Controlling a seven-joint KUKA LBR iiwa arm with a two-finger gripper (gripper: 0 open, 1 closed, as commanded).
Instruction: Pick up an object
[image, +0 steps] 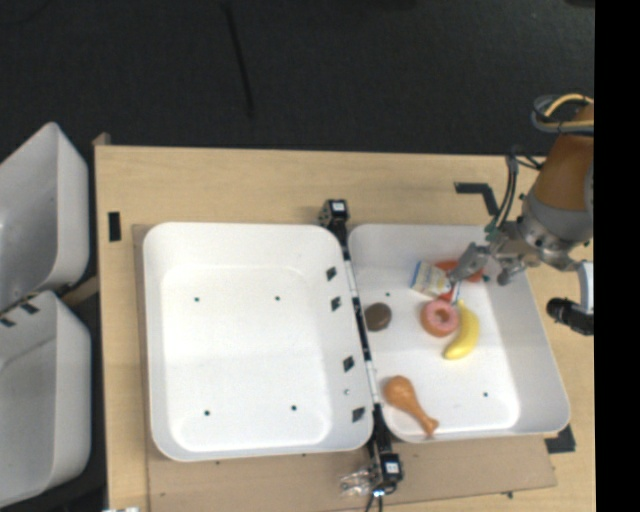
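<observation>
Likely target is the small packet (432, 276), white with blue and orange print, lying flat in the right bin (500, 400) near its far wall, just beside the pink donut (439, 318). Its long axis is hard to read at this size; it seems to run roughly left-right across the bin, slightly tilted. The tool (478, 262) sits at the packet's right end, something red-orange at its tip, and I cannot tell how far it is open or whether anything is between its tips. Risks, as judgement: the packet is thin and flat, so closing could skid over it or pinch only an edge and drop it; the donut and banana (462, 336) crowd it and could get nudged. A brown lump (377, 317) and drumstick (410, 400) lie clear; the left bin (160, 300) shares the tabletop (250, 180)
</observation>
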